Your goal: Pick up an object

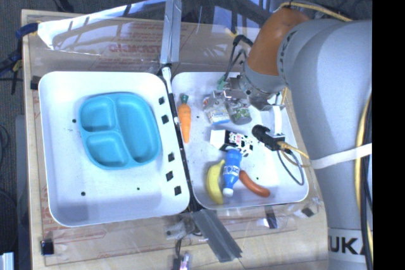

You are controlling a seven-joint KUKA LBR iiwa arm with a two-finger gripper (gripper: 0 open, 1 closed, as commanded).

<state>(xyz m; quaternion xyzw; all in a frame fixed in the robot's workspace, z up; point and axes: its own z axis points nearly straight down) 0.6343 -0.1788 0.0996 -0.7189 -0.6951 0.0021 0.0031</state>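
Orange carrot (184,121), green top, right bin's (201,196) left edge

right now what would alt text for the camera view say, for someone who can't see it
A grey robot arm with an orange band reaches from the right, its gripper low over the right bin, which holds a carrot, banana, blue bottle, sausage and black-and-white card. The left bin holds a blue divided tray.

The hand (229,100) hangs low in the right bin (288,196), near its far side. Carrot (184,121), banana (215,183), blue bottle (231,171) and hot dog (254,186) lie there. A blue divided tray (119,129) fills the left bin (57,199).
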